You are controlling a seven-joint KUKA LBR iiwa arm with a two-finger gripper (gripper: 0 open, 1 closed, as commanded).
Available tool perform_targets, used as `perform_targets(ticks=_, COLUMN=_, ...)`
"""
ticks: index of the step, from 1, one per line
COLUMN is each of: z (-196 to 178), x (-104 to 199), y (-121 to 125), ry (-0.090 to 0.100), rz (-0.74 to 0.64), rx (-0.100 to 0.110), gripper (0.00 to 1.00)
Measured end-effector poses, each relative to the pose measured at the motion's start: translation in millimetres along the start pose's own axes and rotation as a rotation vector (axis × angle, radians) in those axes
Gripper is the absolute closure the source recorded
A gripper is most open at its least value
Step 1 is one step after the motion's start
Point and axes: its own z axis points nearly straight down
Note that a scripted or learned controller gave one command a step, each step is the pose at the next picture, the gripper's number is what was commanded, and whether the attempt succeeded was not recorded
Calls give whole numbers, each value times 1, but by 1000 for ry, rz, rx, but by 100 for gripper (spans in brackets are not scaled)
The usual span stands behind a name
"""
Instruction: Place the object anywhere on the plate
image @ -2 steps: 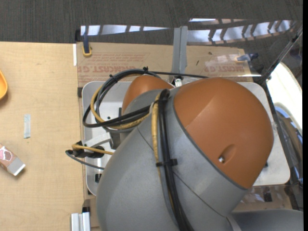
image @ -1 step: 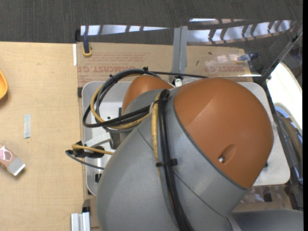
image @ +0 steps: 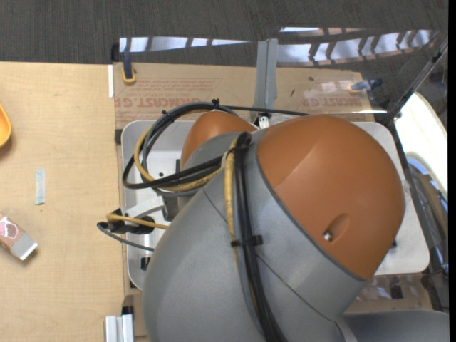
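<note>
Large grey robot arm with orange domed joint caps [image: 313,191] spans both shallow white plastic bins [image: 132,144] — black and yellow cables [image: 153,169] loop over left bin. Gripper state, object and plate position: cannot tell — arm covers bin interiors.

The arm [image: 214,276] is grey with large orange-brown domed caps, and black and yellow cables [image: 171,169] loop along it. The bins [image: 132,148] are white, the desk [image: 57,141] pale wood, the cardboard [image: 192,91] brown with red print.
</note>
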Motion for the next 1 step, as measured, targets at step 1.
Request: perform_targets(ticks=1, z=0, x=0, y=0, ry=0, rz=0, rx=0, gripper=0)
